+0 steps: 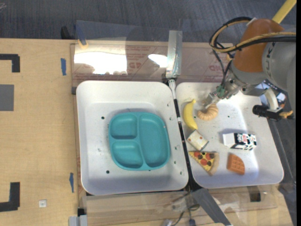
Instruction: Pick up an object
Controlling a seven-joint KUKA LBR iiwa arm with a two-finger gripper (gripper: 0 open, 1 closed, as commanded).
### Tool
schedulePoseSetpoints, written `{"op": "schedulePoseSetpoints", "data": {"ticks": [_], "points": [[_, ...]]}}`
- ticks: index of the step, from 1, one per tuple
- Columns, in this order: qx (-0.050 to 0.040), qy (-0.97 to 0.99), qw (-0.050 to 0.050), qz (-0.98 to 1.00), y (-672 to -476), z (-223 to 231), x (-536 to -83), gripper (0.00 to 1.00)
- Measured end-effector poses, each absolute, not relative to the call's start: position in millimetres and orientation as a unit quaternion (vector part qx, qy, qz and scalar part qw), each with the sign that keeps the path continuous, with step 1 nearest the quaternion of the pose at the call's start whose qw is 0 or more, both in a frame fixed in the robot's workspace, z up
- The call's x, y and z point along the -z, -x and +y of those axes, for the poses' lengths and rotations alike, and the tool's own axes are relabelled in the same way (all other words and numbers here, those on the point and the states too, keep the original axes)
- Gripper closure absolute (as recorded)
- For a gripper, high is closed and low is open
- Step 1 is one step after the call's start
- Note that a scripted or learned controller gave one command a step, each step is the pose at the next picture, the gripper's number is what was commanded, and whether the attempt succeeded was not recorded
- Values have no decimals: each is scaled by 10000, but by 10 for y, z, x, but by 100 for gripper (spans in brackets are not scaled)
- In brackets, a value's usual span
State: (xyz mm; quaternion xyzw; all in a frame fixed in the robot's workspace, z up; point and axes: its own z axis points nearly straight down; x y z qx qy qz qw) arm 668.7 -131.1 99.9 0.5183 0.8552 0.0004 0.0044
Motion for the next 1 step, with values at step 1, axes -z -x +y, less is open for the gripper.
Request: {"op": "schedulePoseSetpoints", "data": {"ticks": [1], "points": [[7,-5174,-22,8557,-6666,-1285,-975,0]]}}
